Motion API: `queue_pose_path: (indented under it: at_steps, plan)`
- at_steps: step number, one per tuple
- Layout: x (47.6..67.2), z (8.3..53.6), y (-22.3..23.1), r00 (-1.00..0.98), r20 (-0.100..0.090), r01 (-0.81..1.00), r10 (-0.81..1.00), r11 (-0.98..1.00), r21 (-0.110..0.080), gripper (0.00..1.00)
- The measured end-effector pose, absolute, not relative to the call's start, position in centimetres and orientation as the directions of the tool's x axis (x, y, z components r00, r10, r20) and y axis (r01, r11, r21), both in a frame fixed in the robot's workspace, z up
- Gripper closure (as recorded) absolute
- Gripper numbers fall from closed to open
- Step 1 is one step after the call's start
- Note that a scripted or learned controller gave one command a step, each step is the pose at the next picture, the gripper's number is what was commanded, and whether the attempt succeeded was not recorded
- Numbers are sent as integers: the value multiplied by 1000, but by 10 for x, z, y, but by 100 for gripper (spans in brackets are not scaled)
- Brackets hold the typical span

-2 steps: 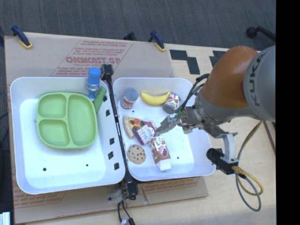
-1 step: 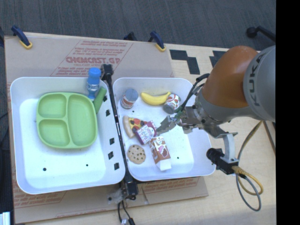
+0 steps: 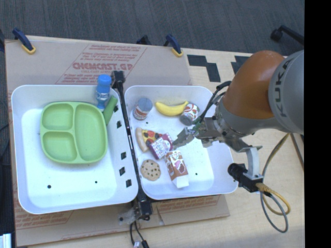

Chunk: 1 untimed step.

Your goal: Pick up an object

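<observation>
Banana (image 3: 171, 108) – long axis left-right, ends upturned.

The pincer (image 3: 182, 137) hangs low over the right bin (image 3: 207, 182), beside a purple packet (image 3: 159, 146). A banana (image 3: 171, 107) (yellow) lies farther back. The left bin (image 3: 20, 159) holds a green plate (image 3: 73, 132).

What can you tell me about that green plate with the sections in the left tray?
The green plate is a light green divided dish that looks like smooth plastic, with rounded corners and three compartments: two smaller ones on its left half, one long one on its right. Nothing lies in them. It rests flat on the floor of the left bin, toward the upper middle. At its upper right corner a blue-capped bottle and a green object sit right against its rim.
</observation>
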<state>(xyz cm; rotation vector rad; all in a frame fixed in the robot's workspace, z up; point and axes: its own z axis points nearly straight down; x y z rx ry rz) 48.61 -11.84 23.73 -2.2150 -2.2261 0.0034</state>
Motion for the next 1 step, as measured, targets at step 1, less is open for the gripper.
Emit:
queue_pose_path:
  at_steps: [1]
  plan:
    - [486,237,-118,-5,-1,1000,1000,5,-2,0]
